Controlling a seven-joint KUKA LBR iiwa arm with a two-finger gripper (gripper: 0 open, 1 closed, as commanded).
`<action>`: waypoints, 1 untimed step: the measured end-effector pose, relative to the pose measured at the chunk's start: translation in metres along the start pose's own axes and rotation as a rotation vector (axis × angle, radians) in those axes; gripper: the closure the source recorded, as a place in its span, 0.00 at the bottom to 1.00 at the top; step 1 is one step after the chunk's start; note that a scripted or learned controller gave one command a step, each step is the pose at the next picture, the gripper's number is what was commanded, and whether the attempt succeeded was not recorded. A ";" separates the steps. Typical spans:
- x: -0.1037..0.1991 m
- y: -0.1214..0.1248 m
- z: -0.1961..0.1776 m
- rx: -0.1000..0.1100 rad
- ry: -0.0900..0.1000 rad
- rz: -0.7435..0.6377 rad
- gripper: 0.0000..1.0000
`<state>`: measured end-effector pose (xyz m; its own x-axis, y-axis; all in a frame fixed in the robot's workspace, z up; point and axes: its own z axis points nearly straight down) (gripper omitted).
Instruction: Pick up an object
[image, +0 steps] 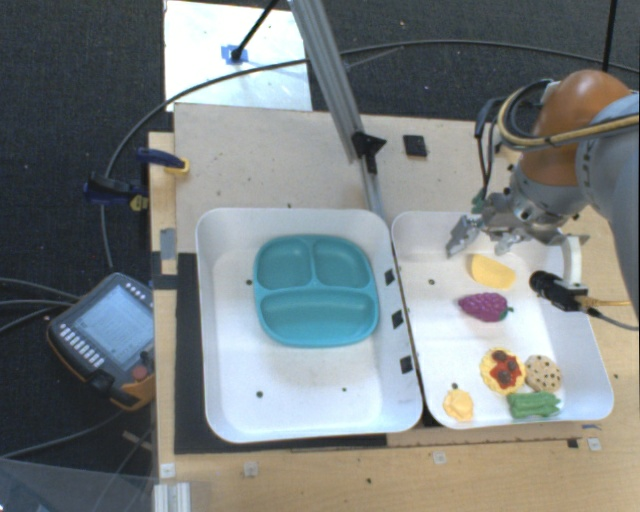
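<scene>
Camera view puts the yellow toy food piece (492, 270) in the right bin (420, 320), near its far edge, long axis running left to right. It lies just below and slightly right of the hand (484, 234), which hangs over it with fingers spread and nothing between them. A purple grape cluster (484, 306) sits just nearer the camera.

You have a pale brown wooden bench (270, 160) carrying two shallow white plastic bins side by side: the left bin (225, 330) and the right bin (425, 330), their inner rims touching. A small black square block (415, 146) lies near the bench's far edge.
</scene>
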<state>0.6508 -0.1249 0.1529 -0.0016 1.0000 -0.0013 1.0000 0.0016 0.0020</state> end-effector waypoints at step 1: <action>0.006 -0.006 0.046 0.001 0.000 -0.001 0.00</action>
<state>0.6450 -0.1186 0.1072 -0.0022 1.0000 -0.0010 1.0000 0.0022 0.0012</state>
